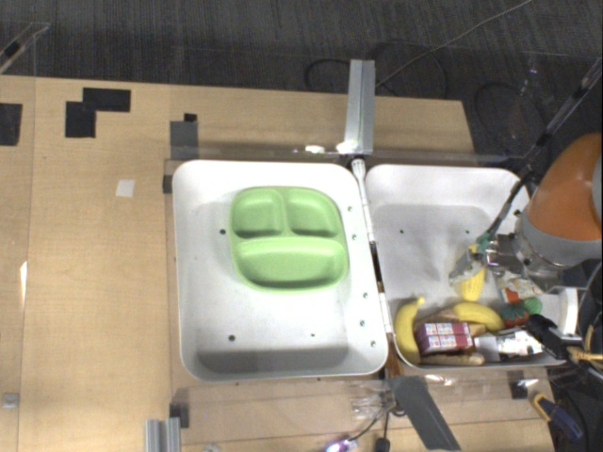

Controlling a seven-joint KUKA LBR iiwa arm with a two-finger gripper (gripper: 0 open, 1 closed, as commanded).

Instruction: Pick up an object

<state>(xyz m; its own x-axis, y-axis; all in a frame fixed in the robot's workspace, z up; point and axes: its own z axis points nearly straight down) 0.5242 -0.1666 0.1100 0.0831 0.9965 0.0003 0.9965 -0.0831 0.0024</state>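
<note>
You are seeing the gripper [482,264] hanging over the right bin [424,205]; whether it is open or closed cannot be told. Just below it, a banana [476,315] and a small carton [445,336] are lying.

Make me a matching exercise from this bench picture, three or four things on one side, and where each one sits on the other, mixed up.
Things:
1. green divided plate
2. banana
3. orange band on the arm
4. small brown carton

Places:
A. above the right bin's right side
B. middle of the left bin
C. right bin's near edge, just right of the banana
D. right bin's near left corner

Pairs: 1-B, 2-D, 3-A, 4-C
</note>
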